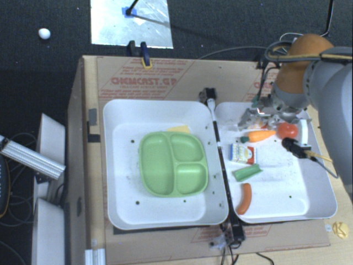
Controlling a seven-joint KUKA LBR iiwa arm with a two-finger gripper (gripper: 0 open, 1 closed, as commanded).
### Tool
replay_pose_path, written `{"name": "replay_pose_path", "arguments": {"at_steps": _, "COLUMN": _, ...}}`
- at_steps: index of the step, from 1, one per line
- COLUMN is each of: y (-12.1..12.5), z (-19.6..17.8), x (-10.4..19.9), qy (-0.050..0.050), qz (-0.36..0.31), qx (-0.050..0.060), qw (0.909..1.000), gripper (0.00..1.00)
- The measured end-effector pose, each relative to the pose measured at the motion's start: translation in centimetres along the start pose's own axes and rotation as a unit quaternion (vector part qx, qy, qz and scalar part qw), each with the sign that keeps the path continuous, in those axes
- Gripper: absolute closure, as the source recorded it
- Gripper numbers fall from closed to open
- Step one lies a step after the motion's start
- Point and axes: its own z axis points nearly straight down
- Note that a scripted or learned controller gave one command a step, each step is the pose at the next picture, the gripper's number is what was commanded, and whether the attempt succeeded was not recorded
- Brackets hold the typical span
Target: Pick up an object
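The toy carrot [261, 136] is the piece you should treat as the target: it lies in the right bin [287, 195], toward 12 o'clock from that bin's middle, flat on the white floor. The gripper [255, 115] hangs just beside it at about 11 o'clock, and nothing shows the two touching. Whether the gripper is spread or pressed together you cannot tell from this slant, since the metal parts blur into the bin wall. By my reading the pick is not yet made. The approach looks largely done, while the descent over the carrot, the closing and the lift are all left to do. The carrot's long axis runs roughly from 9 o'clock to 3 o'clock, with its 3 o'clock end tipped a little toward 2. Which end is the narrow tip is too small to make out, so do not count on it. You will probably want the grasp set across that axis, near the middle of the body. Mind the neighbours. A red tomato [287, 130] sits just beside the carrot's 3 o'clock end, close enough that I cannot say whether they touch. A small printed carton [242, 153] lies near at 7 o'clock, a green pod [246, 173] beyond it at 6 o'clock, and a sausage [244, 198] farther along the same line, well apart.
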Motion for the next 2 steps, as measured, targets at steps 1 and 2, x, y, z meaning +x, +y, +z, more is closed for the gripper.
{"name": "replay_pose_path", "arguments": {"at_steps": 1, "y": -0.03, "z": -1.13, "x": -0.38, "qy": -0.003, "qz": 0.0, "qx": 0.0, "qw": 1.0, "gripper": 1.0}}
{"name": "replay_pose_path", "arguments": {"at_steps": 2, "y": -0.01, "z": -1.14, "x": -0.36, "qy": -0.003, "qz": 0.0, "qx": 0.0, "qw": 1.0, "gripper": 0.0}}
